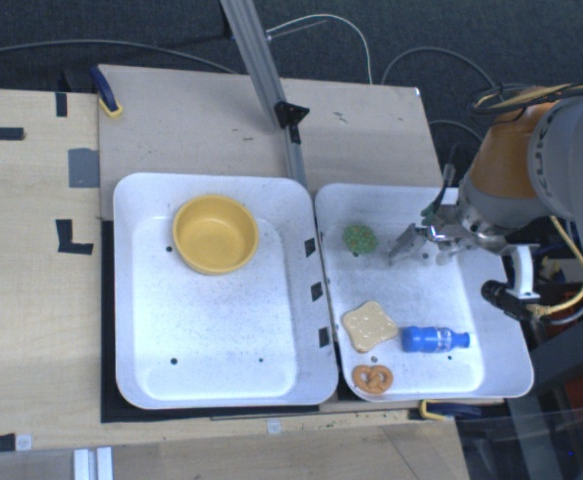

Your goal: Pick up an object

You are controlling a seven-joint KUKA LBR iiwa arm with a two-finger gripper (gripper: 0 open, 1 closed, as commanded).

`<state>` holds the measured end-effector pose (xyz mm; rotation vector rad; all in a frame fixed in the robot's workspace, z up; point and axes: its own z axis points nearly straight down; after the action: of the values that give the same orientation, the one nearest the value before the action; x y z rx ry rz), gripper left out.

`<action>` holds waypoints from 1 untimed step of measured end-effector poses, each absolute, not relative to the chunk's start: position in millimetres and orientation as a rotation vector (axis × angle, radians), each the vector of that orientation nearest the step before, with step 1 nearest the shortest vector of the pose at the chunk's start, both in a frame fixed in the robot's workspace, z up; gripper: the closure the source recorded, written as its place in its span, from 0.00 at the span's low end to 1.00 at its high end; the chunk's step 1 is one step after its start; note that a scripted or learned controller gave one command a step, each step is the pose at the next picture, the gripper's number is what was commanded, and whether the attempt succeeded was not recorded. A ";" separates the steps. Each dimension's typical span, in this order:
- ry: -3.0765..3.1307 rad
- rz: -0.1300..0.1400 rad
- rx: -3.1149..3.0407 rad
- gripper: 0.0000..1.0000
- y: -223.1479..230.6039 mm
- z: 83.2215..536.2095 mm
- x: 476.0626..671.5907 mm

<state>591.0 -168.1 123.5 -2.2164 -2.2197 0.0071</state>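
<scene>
At the near edge of the right bin [491, 373], a pretzel [372, 378] is seen pressed against the rim at 6 o'clock; a grasp there could be blocked by the wall. Just beyond it lie a cracker [369, 325] and a blue bottle [433, 339], close together. The bottle lies on its side and is judged likely to roll away from a closing grip, and the flat cracker offers little to pinch. Farther back, a green ball [360, 238] sits at 10 o'clock in this bin, with the gripper [418, 243] near it at about 3 o'clock from the ball. Whether the gripper is apart or together cannot be told; nothing is seen held. The ball could be nudged and rolled off. In the left bin [141, 298], a yellow bowl [215, 233] rests at 11 o'clock, well apart from the gripper.
</scene>
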 end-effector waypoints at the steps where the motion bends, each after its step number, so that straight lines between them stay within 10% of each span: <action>1: -2.224 0.002 -2.217 1.00 -167.6 136.2 592.4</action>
<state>592.4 -167.6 136.2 -2.2167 -2.2236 0.0025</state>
